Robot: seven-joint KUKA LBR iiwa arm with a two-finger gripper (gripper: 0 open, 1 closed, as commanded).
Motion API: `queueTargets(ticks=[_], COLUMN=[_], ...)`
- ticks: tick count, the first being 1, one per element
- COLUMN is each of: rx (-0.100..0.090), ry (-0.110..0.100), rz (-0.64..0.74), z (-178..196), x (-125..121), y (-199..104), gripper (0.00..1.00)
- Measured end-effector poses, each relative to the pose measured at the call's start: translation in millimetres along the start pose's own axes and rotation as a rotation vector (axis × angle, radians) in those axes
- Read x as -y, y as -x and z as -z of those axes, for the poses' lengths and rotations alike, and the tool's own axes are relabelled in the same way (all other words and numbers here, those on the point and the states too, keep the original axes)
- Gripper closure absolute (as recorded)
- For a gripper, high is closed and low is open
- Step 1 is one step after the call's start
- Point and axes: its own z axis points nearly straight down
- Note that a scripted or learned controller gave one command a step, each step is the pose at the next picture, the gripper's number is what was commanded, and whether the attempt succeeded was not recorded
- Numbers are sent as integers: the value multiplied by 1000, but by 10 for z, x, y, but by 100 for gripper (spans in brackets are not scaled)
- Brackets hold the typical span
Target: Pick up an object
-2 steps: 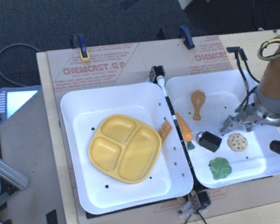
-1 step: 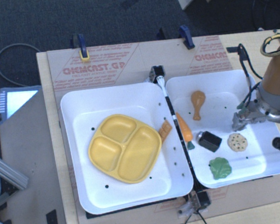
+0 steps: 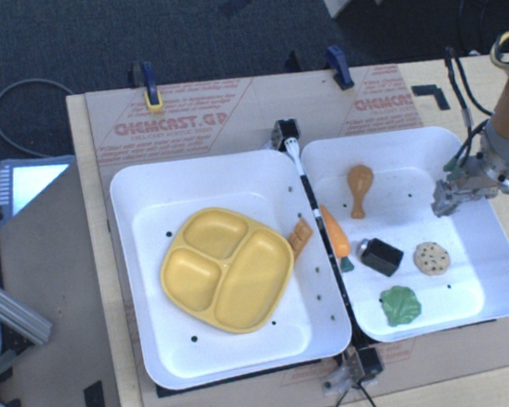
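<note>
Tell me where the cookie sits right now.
The cookie lies in the right bin, toward its front right, just right of the black block and up-right of the green leafy piece.

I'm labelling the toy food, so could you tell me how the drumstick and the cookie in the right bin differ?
The drumstick is long, with a bulbous top tapering to a thin handle; the cookie is a flat round disc. The drumstick is plain orange-brown; the cookie is pale tan with dark spots. The drumstick lies toward the bin's back, the cookie nearer the front right. Both lie loose on the white bin floor, apart from the gripper.
</note>
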Motion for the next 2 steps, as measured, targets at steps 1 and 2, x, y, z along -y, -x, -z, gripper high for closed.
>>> queueTargets(ticks=[1,2], rx=[1,0], ry=[0,-2], rz=[-1,-1], z=[439,641], x=[-30,-42], y=[44,47], gripper=[100,100])
